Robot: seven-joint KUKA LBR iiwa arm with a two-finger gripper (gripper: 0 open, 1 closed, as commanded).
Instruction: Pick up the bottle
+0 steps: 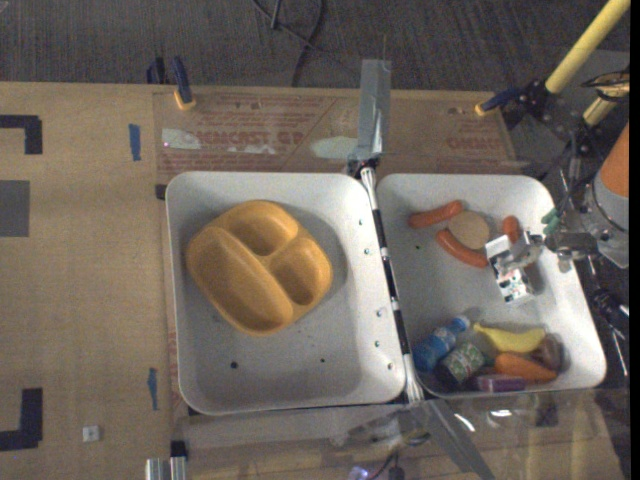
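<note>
My gripper [512, 268] hung in the right bin [585, 308], its pale blocky fingers apart on nothing. The small rounded blue plastic bottle [441, 344] lay near that bin's lower-left corner, beside a banana [510, 339].

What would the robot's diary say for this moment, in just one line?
task: pick up bottle | pincer: above right bin, beside sausages | bottle: lying at bin's front, not held | left bin: yellow tray
</note>
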